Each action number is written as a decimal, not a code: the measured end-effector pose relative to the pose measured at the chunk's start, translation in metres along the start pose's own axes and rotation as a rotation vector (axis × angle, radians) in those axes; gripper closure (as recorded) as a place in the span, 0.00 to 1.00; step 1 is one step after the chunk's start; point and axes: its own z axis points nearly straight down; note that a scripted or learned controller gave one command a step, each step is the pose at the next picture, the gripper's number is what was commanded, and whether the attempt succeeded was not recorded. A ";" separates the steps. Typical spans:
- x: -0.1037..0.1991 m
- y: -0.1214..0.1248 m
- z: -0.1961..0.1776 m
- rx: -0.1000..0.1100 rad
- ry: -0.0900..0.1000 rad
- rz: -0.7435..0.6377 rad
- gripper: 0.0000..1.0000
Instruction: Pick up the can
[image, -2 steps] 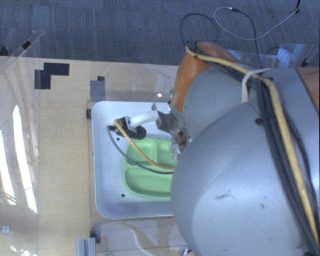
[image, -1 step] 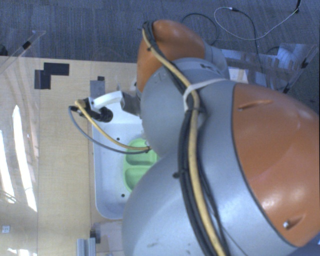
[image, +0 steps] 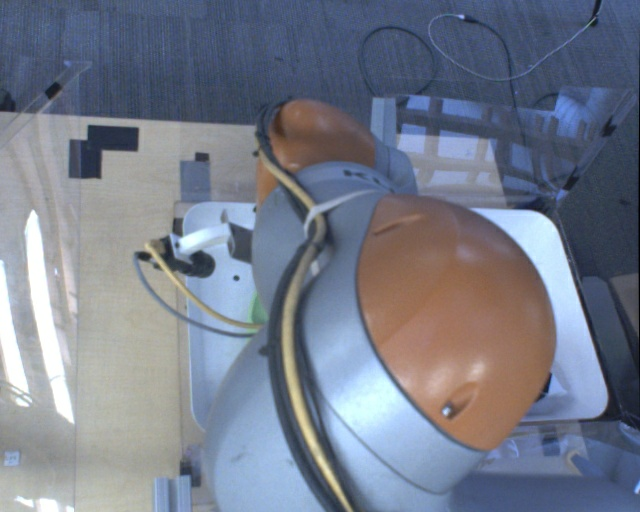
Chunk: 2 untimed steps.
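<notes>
My arm (image: 400, 330), grey with big orange joint covers, reaches over the bench and covers most of both bins, hiding whatever lies under it. Its far end points down into the left bin (image: 205, 340). A white fitting (image: 203, 239) with a black plug and yellow and grey cables (image: 180, 300) sticks out to the left of the arm over that bin. A small green sliver (image: 258, 308) peeks out at the arm's left edge; I cannot tell what it is.
The right bin (image: 565, 300) shows its white floor and rim on the far right. A clear plastic wall (image: 520, 140) stands behind it. Pale wooden bench top (image: 90, 330) extends to the left, with black marks (image: 100, 145) at its back.
</notes>
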 end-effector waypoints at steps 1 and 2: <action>-0.027 -0.007 -0.058 0.001 0.004 -0.048 1.00; 0.030 0.005 -0.068 0.002 0.005 -0.002 1.00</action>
